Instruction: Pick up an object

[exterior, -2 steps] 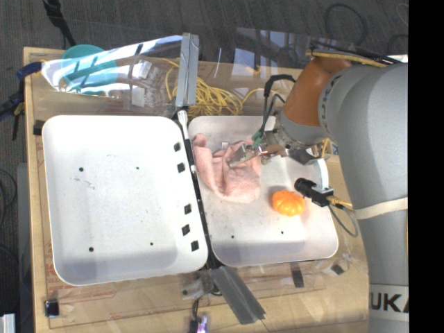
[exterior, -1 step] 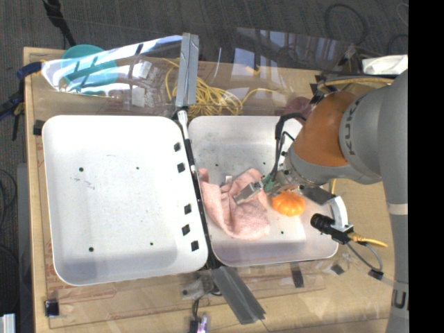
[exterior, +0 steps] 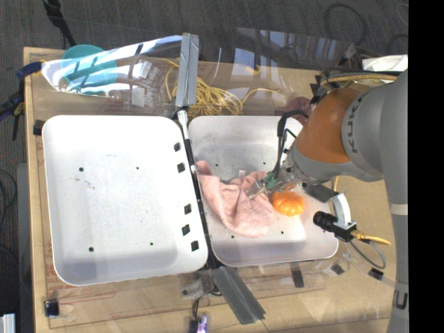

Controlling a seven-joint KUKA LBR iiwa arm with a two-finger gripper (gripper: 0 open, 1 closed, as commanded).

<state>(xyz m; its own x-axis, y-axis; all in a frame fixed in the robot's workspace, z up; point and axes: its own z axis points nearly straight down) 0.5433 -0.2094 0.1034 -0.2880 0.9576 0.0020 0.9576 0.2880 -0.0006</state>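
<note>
Camera view: gripper is lowered onto pink cloth at right bin's centre, orange pumpkin at its 4 o'clock; likely cloth targeted

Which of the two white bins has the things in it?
The right bin, under the arm: it holds a pink cloth and a small orange pumpkin.

"KUKA" lettering on arm
</note>
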